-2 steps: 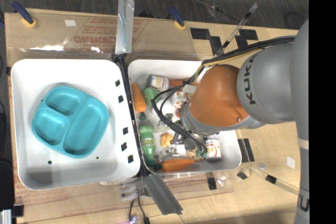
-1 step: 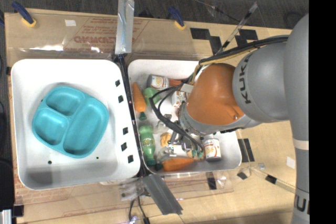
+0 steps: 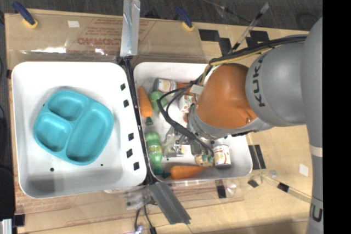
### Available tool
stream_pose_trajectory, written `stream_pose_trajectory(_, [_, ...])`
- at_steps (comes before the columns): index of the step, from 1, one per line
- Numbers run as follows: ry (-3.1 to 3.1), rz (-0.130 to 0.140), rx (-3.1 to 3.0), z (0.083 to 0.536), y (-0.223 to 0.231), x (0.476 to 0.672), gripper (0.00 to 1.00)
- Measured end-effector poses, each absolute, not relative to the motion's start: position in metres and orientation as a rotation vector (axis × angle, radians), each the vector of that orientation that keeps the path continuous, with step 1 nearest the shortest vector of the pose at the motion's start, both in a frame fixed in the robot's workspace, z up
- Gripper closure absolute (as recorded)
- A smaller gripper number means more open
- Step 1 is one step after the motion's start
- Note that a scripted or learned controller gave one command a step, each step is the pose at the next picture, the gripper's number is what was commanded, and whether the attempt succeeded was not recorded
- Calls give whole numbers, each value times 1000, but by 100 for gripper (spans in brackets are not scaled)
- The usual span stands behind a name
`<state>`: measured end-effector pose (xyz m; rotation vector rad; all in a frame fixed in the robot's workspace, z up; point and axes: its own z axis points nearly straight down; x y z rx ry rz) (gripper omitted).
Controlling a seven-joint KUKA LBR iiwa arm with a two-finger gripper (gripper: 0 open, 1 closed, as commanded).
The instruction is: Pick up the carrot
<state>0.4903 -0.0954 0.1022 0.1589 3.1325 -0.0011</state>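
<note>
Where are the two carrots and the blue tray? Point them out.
carrot by the divider (image 3: 145, 102), camera view, mid-body.
carrot at the near wall (image 3: 186, 172), camera view, mid-body.
blue tray (image 3: 88, 131), camera view, floor of its large compartment.

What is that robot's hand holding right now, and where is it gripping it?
It cannot be told. The hand sits low in the right bin, tucked under the arm, among small items. Both carrots lie apart from it, at the bin's left and near edges.

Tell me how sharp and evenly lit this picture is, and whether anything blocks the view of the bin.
Camera view: fairly sharp, lighting even and soft; a dim shadow lies in the left bin near its lower corner; the arm covers much of the right bin; two carrots stay visible.
</note>
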Motion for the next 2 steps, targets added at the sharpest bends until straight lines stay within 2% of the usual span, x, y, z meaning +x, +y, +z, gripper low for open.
stream_pose_trajectory(1, [3135, -1, -48, 194, -54, 478, 100])
stream_pose_trajectory(2, [3078, -3, -606, 204, -92, 506, 100])
